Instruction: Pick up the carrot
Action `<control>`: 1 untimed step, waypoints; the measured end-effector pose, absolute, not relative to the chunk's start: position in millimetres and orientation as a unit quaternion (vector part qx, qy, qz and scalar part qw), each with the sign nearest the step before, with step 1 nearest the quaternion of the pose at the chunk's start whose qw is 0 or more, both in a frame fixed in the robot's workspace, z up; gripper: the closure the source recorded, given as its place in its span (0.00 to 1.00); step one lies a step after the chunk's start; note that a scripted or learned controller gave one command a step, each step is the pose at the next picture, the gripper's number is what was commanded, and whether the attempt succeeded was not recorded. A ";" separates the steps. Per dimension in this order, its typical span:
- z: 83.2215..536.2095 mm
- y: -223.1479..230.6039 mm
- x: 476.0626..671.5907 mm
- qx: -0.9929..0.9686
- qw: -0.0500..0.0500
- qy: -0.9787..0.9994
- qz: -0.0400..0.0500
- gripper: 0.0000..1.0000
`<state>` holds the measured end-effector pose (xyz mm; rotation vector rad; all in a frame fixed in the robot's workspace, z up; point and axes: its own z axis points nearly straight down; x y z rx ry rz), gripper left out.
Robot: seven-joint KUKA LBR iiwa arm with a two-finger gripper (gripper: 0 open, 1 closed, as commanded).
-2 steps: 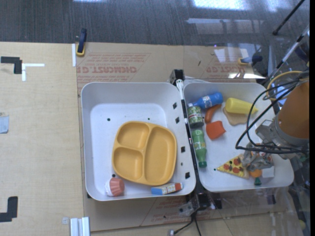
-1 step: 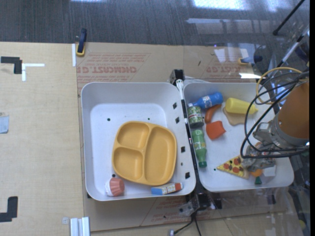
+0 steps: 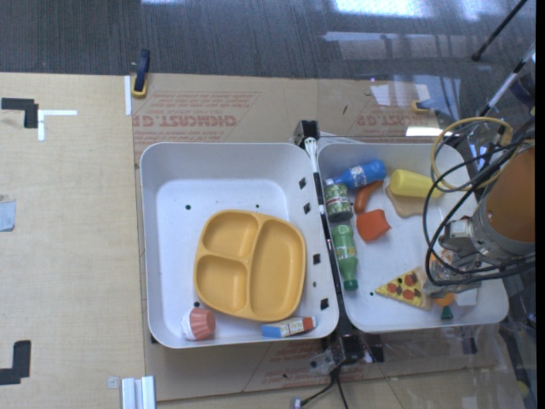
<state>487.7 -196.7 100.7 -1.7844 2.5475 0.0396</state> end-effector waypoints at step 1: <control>110.2 -194.4 490.6 -0.569 0.019 0.822 0.013 1.00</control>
